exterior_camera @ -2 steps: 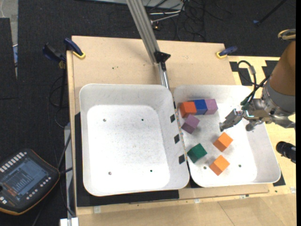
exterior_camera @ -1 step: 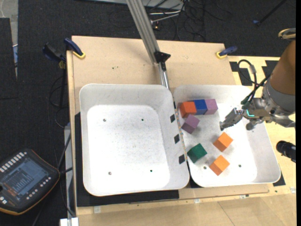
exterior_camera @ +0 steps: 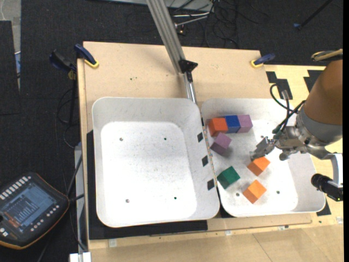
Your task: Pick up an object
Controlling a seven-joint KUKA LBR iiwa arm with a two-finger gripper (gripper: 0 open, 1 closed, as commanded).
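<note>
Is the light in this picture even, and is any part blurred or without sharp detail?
In the camera view the light is soft and even: the blocks, such as the green block, cast only faint shadows on the right bin; the gripper looks slightly soft; the dark floor around the bench holds little detail.

I count seven blocks: three orange blocks (exterior_camera: 218, 125) (exterior_camera: 259, 165) (exterior_camera: 254, 191), two purple blocks (exterior_camera: 245, 123) (exterior_camera: 221, 144), one blue block (exterior_camera: 233, 123), and one green block (exterior_camera: 228, 177). Two white bins (exterior_camera: 109, 146) (exterior_camera: 297, 201) sit before me.
</note>
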